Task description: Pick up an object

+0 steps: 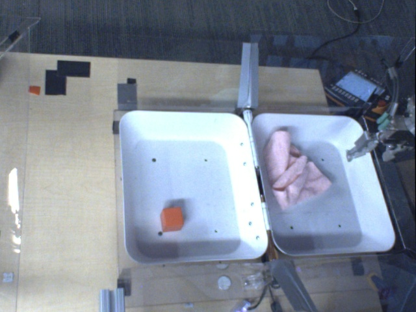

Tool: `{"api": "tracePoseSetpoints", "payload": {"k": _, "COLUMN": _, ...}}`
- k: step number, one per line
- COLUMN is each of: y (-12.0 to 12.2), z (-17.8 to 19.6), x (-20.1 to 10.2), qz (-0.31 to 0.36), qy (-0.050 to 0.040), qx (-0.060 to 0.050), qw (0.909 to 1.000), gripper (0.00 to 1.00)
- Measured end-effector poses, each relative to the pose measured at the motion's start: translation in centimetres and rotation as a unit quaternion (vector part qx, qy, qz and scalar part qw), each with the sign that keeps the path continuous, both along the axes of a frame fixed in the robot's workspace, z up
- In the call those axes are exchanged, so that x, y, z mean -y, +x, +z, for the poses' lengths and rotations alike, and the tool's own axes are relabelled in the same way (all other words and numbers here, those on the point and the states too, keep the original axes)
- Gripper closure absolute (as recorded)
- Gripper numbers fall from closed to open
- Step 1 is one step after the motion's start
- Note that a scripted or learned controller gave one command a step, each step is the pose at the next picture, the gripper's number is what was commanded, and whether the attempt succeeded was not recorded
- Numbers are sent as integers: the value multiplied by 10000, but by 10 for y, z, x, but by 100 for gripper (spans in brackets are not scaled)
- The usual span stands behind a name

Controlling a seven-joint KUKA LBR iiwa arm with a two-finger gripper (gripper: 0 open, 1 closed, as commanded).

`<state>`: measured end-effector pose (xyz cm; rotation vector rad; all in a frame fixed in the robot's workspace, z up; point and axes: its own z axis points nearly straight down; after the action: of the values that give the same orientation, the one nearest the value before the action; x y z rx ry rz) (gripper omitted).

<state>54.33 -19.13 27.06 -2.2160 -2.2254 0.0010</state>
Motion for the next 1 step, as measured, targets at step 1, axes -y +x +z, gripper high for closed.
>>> {"api": "tracePoseSetpoints", "payload": {"k": 1, "y": -7, "z": 6, "x": -12, "qz": -770, "qy": -1, "qx": 5, "qw": 9970, "gripper": 0}}
